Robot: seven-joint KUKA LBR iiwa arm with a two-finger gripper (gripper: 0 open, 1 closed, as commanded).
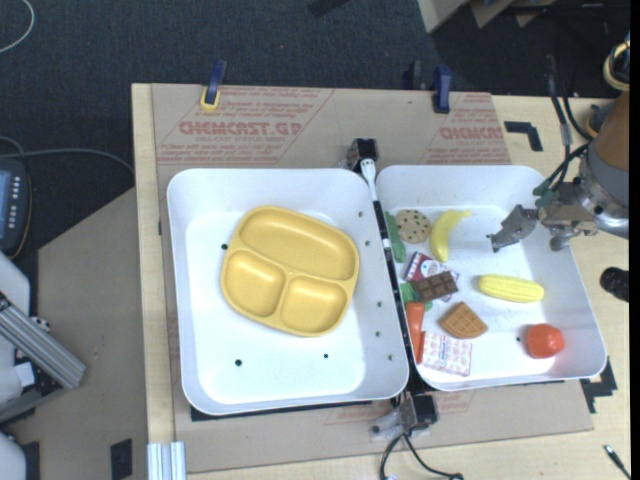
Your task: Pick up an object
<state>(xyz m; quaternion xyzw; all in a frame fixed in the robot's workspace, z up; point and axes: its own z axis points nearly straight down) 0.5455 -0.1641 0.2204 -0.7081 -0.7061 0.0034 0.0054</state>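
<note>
Bench w/ two white bins: we see gripper (510, 230) at right bin (480, 180) upper right, fingers apart, nothing held. Corn (511, 288) just below; tomato (543, 341) lower right. Yellow tray (289, 270) fills left bin (200, 268) center.

A bench (300, 118) topped with a brown printed board is seen, and two shallow white bins are set directly on it side by side, their inner rims touching. The left bin (200, 298) and the right bin (585, 318) are placed toward the near edge. Two clamps, a yellow clamp (211, 90) and a blue clamp (441, 86), are fixed at the far edge.
</note>
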